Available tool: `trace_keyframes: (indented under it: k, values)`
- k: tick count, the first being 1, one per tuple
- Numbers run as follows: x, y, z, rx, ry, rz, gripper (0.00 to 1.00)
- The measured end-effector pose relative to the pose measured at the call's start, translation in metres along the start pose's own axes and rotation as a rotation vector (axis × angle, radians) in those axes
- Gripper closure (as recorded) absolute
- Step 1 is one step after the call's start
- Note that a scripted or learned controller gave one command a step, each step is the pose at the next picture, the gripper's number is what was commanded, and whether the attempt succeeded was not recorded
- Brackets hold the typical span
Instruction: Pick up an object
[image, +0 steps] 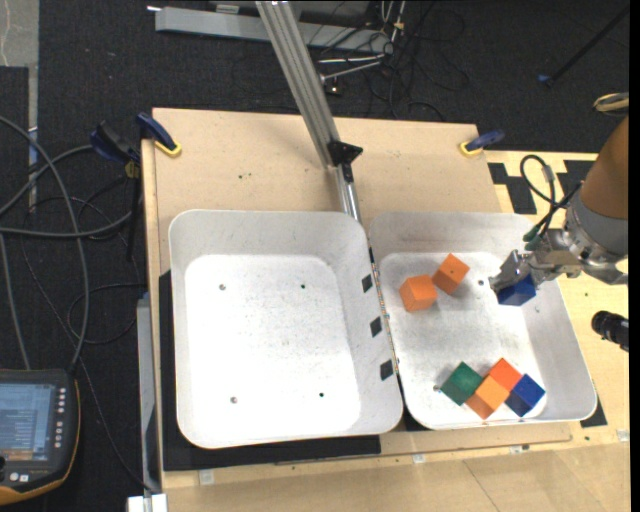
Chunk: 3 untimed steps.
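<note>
My gripper (516, 283) hangs over the upper right part of the right bin (560, 330), reaching in from the right. A small blue block (517, 292) sits between its fingers, and the gripper is shut on it. Two orange cubes (452, 272) (419, 292) lie to its left in the same bin. Near that bin's front edge a green block (462, 383), an orange block (495, 385) and another blue block (526, 394) are packed together.
The left bin (200, 300) stands beside the right one, their rims meeting at the middle. A metal pole (310, 95) slants down to the bins' back junction. Clamps (160, 135) (480, 143) grip the bench's far corners.
</note>
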<state>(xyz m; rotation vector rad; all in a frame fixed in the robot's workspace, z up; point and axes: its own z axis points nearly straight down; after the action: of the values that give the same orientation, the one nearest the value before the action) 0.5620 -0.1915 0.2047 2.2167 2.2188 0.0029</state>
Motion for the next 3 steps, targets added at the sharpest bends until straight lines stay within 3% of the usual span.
trace_keyframes:
  k: [1,3]
  values:
    - [0.005,-0.005,-0.048,-0.001,0.000,-0.002,1.00]
    - [0.106,-0.008,-0.049,0.006,0.004,-0.008,1.00]
